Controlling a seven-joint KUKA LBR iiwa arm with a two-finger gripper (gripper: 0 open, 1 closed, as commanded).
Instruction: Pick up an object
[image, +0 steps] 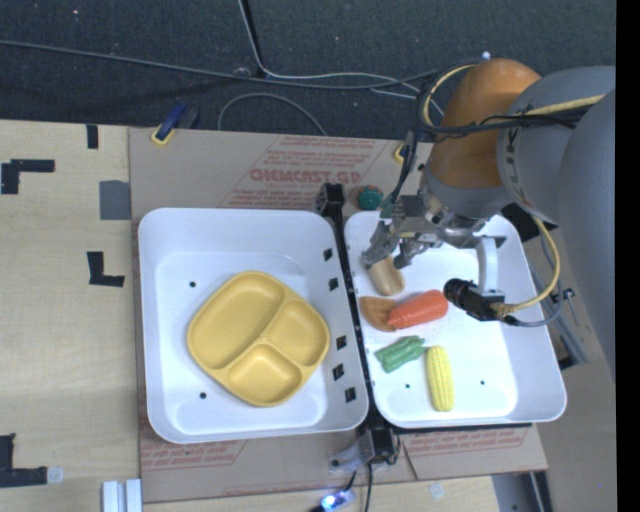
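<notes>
Cardboard (300, 170) is spread over the wooden bench (60, 300), and two white bins are set on it side by side. In the left bin (165, 240) a yellow plate (258, 338) is laid flat near the middle, and three hollow parts are seen in it. Black clips (338, 300) are seen along the strip where the two bins meet. In the right bin (520, 385) several toy foods are found. A tan, roundish piece (385, 277) is placed near the bin's left wall, in its upper part. Just below it a brown piece (375, 311) is laid, and an orange-red carrot (422, 309) is pressed against its right side. Lower down a green bean pod (400, 352) is laid at a slant, and a yellow corn cob (439, 377) is stood almost straight up and down in the view, just to the right of the pod. A small teal thing (371, 197) is seen outside the bin, by its top left corner. The gripper (398, 246) is hung over the upper left part of the right bin, just above the tan piece, and its fingers (380, 243) are spread apart with nothing between them. A black part (470, 296) with a cable is seen to the right of the carrot. The grey arm (575, 150) with its orange band (480, 120) is reached in from the right.
</notes>
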